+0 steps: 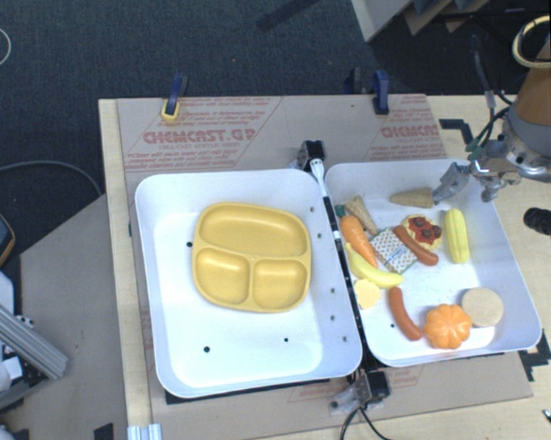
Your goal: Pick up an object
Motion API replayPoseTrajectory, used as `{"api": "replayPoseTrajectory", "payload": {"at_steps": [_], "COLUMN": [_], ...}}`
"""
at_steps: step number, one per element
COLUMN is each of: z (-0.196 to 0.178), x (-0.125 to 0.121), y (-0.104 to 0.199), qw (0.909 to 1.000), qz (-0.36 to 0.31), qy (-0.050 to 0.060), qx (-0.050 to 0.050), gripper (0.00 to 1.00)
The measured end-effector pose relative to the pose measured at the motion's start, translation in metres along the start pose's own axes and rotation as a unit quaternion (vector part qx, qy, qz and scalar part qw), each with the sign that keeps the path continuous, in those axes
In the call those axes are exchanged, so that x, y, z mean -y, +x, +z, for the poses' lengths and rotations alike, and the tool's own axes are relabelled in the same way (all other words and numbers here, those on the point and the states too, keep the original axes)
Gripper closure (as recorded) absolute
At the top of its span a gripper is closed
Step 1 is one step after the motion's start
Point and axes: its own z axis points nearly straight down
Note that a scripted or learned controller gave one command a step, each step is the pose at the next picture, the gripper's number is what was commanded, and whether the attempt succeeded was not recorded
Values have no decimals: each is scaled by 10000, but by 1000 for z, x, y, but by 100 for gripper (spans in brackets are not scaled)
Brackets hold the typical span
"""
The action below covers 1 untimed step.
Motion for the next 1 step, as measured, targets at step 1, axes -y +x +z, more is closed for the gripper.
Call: {"api": "replayPoseTrajectory", "payload": {"at_steps": [1], "z": [63], "x": [-4], "y": [2], "qw": [10000], "qz": [1], "qy": [-6], "qx": [2], "gripper": [0]}}
